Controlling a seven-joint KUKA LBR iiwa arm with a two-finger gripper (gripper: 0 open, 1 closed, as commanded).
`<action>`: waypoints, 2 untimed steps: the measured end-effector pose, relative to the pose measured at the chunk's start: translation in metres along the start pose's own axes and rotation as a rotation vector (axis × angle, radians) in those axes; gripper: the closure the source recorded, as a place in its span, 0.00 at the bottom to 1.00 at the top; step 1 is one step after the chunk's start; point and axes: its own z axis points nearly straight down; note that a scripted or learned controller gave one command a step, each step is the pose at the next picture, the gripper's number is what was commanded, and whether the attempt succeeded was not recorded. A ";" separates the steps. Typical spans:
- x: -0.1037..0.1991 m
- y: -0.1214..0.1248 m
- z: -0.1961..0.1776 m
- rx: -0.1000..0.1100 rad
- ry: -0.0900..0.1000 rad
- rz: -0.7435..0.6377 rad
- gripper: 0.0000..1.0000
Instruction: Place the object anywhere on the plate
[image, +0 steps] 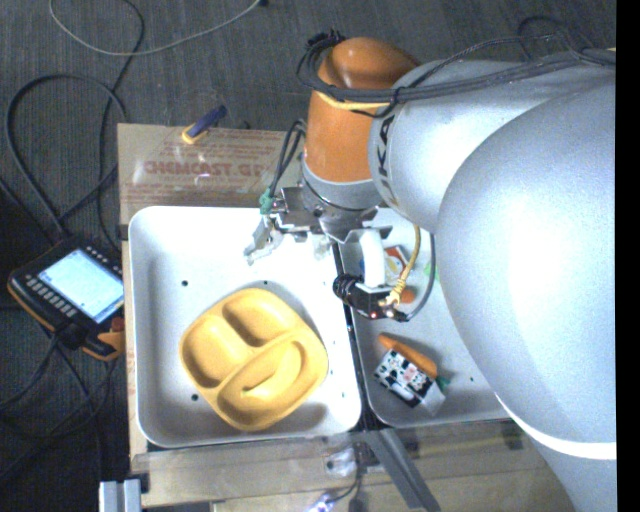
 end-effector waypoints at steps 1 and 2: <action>0.000 0.000 -0.004 0.008 -0.008 -0.002 1.00; 0.060 -0.015 0.006 0.003 0.000 0.069 1.00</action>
